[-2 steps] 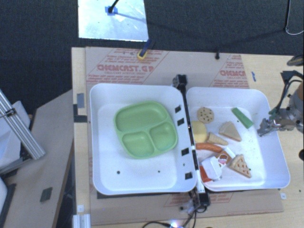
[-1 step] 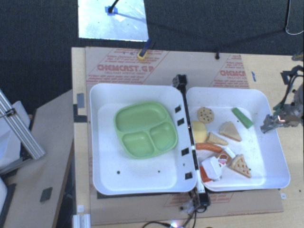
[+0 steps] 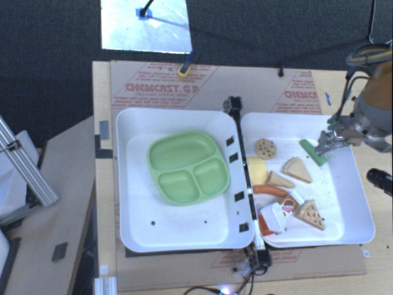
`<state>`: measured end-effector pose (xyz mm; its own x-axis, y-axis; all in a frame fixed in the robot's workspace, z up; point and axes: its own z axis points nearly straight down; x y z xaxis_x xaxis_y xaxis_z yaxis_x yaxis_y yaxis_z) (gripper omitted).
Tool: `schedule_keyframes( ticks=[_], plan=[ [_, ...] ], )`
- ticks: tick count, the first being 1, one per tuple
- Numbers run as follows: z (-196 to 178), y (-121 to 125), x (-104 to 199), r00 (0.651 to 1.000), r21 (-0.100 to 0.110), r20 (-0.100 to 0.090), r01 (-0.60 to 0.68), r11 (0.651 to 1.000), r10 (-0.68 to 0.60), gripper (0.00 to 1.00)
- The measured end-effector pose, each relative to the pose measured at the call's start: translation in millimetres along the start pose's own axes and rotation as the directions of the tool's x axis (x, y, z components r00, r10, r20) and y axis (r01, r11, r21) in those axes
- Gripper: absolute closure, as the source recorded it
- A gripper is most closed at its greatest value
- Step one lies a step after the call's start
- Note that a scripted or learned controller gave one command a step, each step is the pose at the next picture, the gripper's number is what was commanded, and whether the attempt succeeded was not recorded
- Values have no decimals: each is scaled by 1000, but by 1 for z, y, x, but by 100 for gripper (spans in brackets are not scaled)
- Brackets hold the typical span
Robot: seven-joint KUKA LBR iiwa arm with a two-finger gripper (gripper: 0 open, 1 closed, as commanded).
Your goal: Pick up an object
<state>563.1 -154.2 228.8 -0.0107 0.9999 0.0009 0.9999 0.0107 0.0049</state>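
Green strip [image 3: 313, 152] pinched between closed gripper [image 3: 324, 145] fingers, lifted at right bin [image 3: 359, 195] far-right edge; toy foods left clustered near, divided green tray [image 3: 187, 168] in left bin.

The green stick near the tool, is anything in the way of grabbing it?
Nothing visible blocks it. The tool is right at the green stick in the right bin. The nearest food, a sandwich wedge, lies apart from it.
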Motion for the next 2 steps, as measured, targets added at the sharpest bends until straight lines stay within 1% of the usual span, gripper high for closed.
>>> schedule_keyframes(
  ticks=[1,2],
  plan=[
    [11,35,44,1000,1,0,-1,1000,1,100],
    [5,60,74,1000,1,0,-2,1000,2,100]
  ],
)
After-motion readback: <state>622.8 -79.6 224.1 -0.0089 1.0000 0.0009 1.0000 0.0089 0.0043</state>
